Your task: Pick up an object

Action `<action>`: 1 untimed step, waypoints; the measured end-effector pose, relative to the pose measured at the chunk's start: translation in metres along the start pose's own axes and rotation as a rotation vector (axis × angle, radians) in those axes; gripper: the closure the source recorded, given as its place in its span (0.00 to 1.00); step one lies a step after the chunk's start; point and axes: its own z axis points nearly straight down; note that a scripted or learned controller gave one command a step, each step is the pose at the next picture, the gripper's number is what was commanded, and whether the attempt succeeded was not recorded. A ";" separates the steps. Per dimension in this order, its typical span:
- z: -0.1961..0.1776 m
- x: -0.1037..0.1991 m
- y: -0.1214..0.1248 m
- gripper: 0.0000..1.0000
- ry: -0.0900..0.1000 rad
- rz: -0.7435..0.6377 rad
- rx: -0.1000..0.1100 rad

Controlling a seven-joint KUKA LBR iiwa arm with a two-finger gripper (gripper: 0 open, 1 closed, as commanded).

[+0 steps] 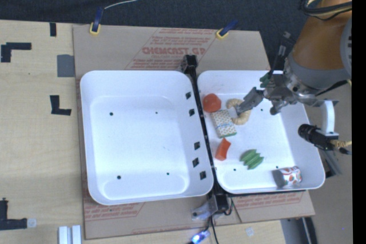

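Note:
The right bin (pixel 297 140) holds several small items. A red round piece (pixel 212 102) lies near its left wall, with a pale checked block (pixel 224 123) below it and an orange carrot-like piece (pixel 222 149) lower still. A tan ring-shaped item (pixel 239 111) sits beside the block. A green pod-like piece (pixel 251 158) lies lower in the middle, and a small can (pixel 287 176) rests in the bottom right corner. My gripper (pixel 247 104) reaches in from the right, low over the tan ring, its dark fingers hiding part of it.
The left bin (pixel 91 123) stands beside the right one, joined along a black divider (pixel 197 123). Both rest on a cardboard sheet (pixel 166 48). The grey and orange arm (pixel 320 48) hangs over the right bin's upper right part.

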 end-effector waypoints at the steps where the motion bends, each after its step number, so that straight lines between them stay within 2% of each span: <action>1: 0.075 0.091 -0.013 0.00 0.005 -0.009 0.009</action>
